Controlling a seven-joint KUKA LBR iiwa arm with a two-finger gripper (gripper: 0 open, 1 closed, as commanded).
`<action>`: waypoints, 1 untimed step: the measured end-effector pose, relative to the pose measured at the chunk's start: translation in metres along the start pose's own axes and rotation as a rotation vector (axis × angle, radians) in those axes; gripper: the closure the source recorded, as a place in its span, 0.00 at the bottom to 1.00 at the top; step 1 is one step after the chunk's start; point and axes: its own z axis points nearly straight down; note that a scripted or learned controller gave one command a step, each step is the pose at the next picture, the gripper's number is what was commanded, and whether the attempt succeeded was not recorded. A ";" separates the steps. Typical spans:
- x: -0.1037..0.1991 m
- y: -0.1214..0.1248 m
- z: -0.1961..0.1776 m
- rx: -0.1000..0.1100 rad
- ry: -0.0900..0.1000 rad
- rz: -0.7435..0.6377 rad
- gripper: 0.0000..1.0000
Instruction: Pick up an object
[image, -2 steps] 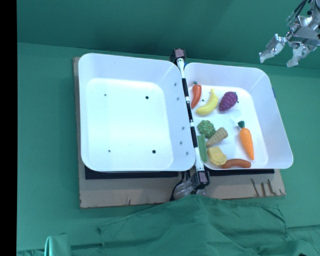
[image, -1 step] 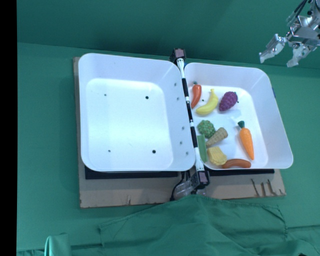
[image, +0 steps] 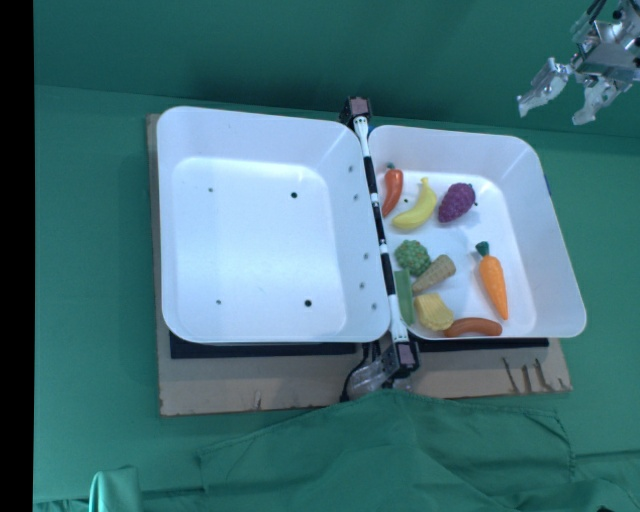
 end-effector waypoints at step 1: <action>-0.001 0.000 -0.015 -0.007 -0.003 0.003 1.00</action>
